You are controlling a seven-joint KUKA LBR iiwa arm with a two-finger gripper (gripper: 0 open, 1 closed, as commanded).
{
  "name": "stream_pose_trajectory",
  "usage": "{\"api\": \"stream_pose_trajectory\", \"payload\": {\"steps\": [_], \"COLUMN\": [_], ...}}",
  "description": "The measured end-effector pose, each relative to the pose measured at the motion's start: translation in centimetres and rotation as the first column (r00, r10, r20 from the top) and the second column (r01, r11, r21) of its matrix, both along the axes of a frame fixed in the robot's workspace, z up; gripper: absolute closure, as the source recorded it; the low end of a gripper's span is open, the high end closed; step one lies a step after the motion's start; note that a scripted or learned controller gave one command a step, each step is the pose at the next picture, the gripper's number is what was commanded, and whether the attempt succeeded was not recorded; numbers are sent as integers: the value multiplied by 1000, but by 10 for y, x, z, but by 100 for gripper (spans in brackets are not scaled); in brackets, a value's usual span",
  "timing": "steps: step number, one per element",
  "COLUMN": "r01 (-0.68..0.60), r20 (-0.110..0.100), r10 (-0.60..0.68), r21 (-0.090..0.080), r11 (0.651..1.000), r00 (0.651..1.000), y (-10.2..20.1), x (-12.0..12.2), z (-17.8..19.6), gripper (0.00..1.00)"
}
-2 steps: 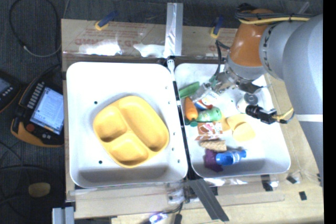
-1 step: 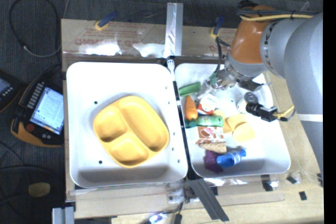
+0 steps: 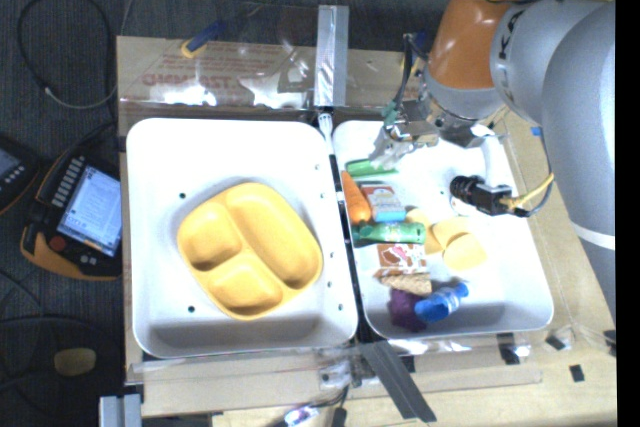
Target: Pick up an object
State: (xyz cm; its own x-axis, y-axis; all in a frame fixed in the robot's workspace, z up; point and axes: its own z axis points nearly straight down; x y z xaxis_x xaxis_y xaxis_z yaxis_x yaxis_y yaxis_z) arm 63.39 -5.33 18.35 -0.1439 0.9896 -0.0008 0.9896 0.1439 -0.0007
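Blue bottle (image 3: 441,303) sits nearest; gripper (image 3: 392,147) hovers over right bin's (image 3: 520,300) far end, approach step. Grip state: can't tell. Next I descend onto carrot (image 3: 356,199).

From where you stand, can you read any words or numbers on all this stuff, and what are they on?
No text here can be read.
Red print on the clear plastic sheet behind the bins: too blurred.
Handheld screen on the floor: lit, but too small.
Green tube and snack packet in the right bin: labels too small.
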Motion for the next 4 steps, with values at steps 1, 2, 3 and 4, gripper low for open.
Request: {"api": "stream_pose_trajectory", "payload": {"steps": [1, 2, 3, 4], "r01": [0, 44, 112, 195], "r20": [0, 21, 19, 20], "r10": [0, -44, -112, -195], "r21": [0, -2, 1, 3], "r11": [1000, 999, 994, 981], "r00": [1000, 999, 994, 981], "y": [0, -64, -53, -53], "x": [0, -42, -35, -1], "z": [0, -81, -88, -87], "gripper": [0, 0, 0, 0]}}
